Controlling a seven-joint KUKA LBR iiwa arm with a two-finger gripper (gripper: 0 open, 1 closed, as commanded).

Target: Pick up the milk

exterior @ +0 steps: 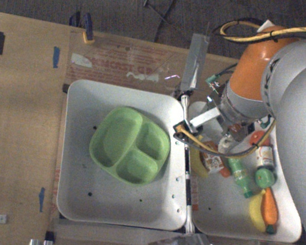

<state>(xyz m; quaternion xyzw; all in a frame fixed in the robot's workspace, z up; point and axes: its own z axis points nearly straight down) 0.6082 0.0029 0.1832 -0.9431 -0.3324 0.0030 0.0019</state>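
Arm fills upper right, gripper over right bin; grip state unclear. No readable labels. Green plate in left bin, brown bench.

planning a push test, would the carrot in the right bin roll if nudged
The carrot looks round and tapered, so it would probably roll in a curve. The banana lying against it may block that side. Its smooth skin could slip in a pinch.
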